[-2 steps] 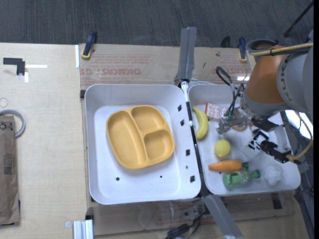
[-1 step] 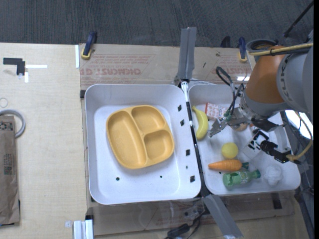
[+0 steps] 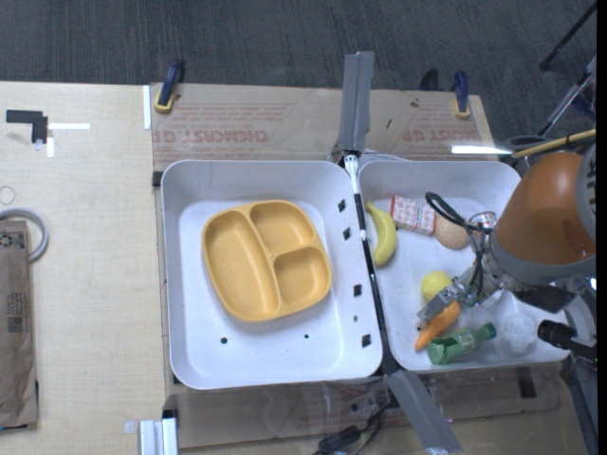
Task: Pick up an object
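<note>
The right bin [image 3: 408,173] holds a banana [image 3: 382,235], a red-and-white packet [image 3: 413,214], a tan roundish item [image 3: 453,235], a yellow lemon [image 3: 435,284], an orange carrot [image 3: 438,321] and a green bottle [image 3: 459,343]. My gripper [image 3: 462,298] is low in this bin, right of the lemon and just above the carrot's upper end. The arm's orange band [image 3: 550,211] covers the bin's right side. Whether anything sits between the fingers is hidden.
The left bin [image 3: 190,349] holds a yellow divided plate [image 3: 267,258]. A metal divider [image 3: 358,102] runs between the bins. Cardboard [image 3: 247,121] lies behind them. A brown bag [image 3: 14,320] sits at the far left of the bench.
</note>
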